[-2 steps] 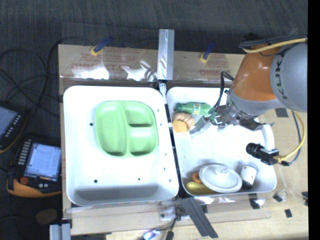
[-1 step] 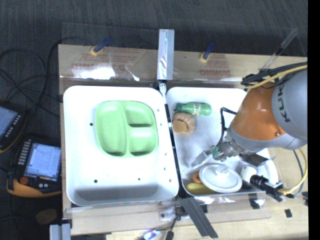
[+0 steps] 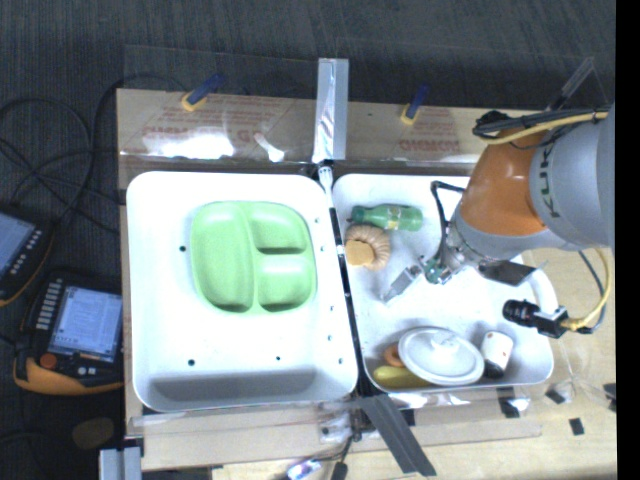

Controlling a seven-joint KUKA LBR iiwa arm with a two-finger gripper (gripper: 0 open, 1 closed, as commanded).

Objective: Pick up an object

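Note:
The right bin [image 3: 540, 278] holds several objects. A green bottle [image 3: 385, 216] lies at its far left, and a tan ridged round object [image 3: 362, 249] sits just below the bottle. My gripper [image 3: 403, 280] hangs low over the bin's middle, right of the tan object and apart from it. A white round dish [image 3: 440, 356] rests at the near side. A yellow piece [image 3: 393, 376] lies at the dish's left and a small white cup [image 3: 497, 349] at its right.
A green divided plate [image 3: 252, 254] lies in the left bin [image 3: 160, 368]. The arm's orange band [image 3: 505, 193] and grey body cover the right bin's far right corner. A black cable connector [image 3: 528, 314] hangs over the right side. A divider wall [image 3: 338, 268] separates the bins.

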